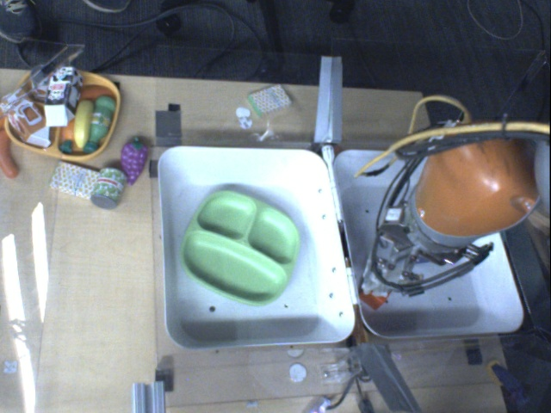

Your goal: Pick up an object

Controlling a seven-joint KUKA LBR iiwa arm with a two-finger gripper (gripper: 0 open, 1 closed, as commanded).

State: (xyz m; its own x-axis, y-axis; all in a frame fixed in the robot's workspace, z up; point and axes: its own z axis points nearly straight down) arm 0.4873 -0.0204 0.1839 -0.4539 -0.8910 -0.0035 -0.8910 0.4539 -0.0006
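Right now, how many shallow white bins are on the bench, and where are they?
2. The left shallow white bin holds a green three-compartment plastic tray. The right shallow white bin sits beside it, under the grey arm with its orange band; the arm may hide small items there.

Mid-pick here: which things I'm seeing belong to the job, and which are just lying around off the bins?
Job:
- hand low in the right bin
- small red-orange object beside it
- green divided plate in the left bin

Lying about:
- yellow bowl of toy food
- purple toy grapes
- small can
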